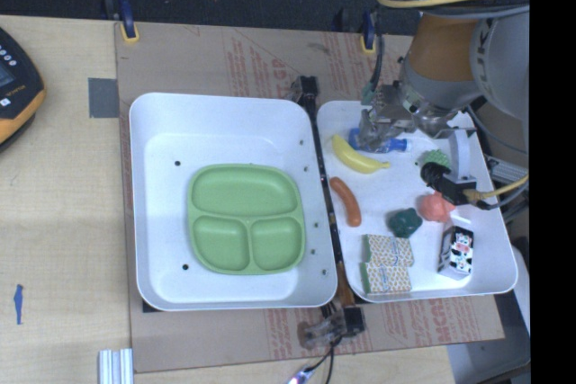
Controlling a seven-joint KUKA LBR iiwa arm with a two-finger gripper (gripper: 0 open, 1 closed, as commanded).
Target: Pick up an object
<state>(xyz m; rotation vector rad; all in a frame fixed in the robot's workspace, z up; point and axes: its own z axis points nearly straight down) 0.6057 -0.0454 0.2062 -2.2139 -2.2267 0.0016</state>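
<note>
At 12 o'clock of the right bin (504, 283), the gripper (382, 132) sits low over the back wall area, right by a small blue object (371, 139) and the stem end of the yellow banana (358, 159). Can't tell whether the jaws are apart or together: wrist hardware blocks them. Nothing visibly held.

Candidates in the right bin: banana just at 6 o'clock of the gripper, orange sausage (346, 200) near the bins' divider, dark green lump (404, 222), pink ball (436, 207), checked sponge block (388, 263) at the front, small black-and-white toy (457, 251) at 4 o'clock. Left bin (153, 193) carries a green divided tray (245, 218), well apart from the action.

Judgement: step in hand is descent or closure on the blue object or banana end. To do it well: centre over one item, not the gap between both; straddle the banana across its narrow width; stay off the bin wall; close fully before lifting; lift straight up.
</note>
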